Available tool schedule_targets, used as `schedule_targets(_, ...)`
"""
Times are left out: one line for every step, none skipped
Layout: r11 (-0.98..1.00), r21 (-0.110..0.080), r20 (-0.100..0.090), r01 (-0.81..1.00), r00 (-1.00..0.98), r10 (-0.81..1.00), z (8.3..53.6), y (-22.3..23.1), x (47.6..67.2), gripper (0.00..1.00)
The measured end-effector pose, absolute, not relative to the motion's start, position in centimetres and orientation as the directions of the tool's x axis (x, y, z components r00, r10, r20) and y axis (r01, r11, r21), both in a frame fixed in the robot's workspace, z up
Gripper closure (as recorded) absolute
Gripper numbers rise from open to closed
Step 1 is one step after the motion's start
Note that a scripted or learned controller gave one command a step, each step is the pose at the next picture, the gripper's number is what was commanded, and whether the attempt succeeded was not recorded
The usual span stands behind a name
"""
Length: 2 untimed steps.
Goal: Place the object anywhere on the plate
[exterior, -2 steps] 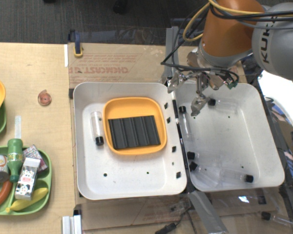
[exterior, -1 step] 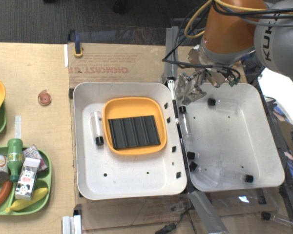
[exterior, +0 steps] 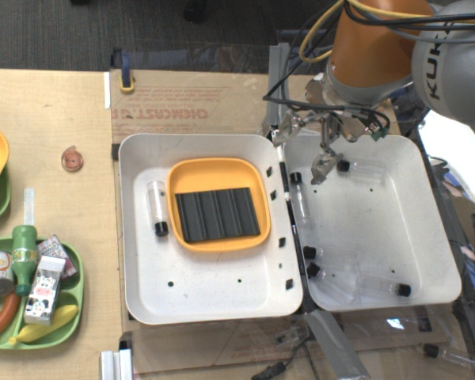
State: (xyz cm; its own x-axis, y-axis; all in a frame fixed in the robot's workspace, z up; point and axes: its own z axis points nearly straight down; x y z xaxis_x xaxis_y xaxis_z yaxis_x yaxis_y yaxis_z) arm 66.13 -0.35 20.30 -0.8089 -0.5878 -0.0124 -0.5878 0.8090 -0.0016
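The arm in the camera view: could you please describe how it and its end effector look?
The arm has a grey casing with dark lettering, then a rounded orange band above the wrist. Yellow and black cables loop beside the orange part. Below sits a metallic end effector with thin, silvery fingers and small wires around its mount.

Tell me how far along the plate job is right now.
Looks done: a dark ribbed slab already lies on the orange plate in the left bin. In hand: nothing is seen held; the gripper hangs over the right bin. Possibly left: a clear tube with a black cap lies beside the plate, and more clear tubes lie in the right bin.
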Motion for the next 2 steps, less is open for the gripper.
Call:
schedule_targets(0.812, -0.002, -0.019, -0.584, -0.812, -0.583, 21.3, -0.4, 66.3, 1.0)
schedule_targets(0.821, -0.001, -0.006, -0.57, -0.821, -0.57, 25.2, -3.5, 66.0, 1.0)
